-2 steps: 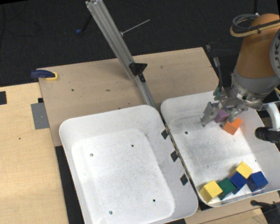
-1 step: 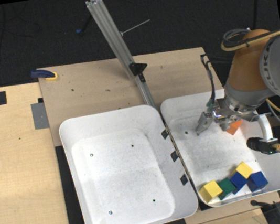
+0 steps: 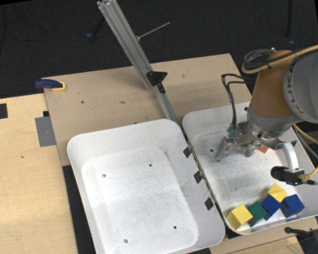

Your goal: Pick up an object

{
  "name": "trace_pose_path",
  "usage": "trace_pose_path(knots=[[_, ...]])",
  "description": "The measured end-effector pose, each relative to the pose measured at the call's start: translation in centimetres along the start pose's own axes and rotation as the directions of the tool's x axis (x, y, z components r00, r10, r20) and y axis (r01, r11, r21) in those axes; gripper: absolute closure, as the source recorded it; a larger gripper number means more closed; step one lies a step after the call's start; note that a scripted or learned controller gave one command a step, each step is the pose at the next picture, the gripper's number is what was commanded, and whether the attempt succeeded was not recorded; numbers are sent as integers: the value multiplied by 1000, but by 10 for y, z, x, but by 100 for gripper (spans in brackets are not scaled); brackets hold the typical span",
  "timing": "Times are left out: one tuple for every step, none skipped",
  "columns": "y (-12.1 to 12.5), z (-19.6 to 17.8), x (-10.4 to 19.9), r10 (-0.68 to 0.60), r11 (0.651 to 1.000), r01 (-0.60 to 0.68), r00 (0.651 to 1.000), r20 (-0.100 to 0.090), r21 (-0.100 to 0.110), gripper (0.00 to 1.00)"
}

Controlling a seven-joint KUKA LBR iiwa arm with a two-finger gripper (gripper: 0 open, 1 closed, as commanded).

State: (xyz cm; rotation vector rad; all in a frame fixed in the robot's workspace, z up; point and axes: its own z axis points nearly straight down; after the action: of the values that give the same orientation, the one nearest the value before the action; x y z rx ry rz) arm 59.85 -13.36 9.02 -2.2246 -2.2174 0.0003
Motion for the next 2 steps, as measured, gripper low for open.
trace_pose_path(knots=[[0,-11,-1,6,1000,-6,1000,-1,0,100],[1,-54,-1,1,1000,-1,1000,1,-2,100]])
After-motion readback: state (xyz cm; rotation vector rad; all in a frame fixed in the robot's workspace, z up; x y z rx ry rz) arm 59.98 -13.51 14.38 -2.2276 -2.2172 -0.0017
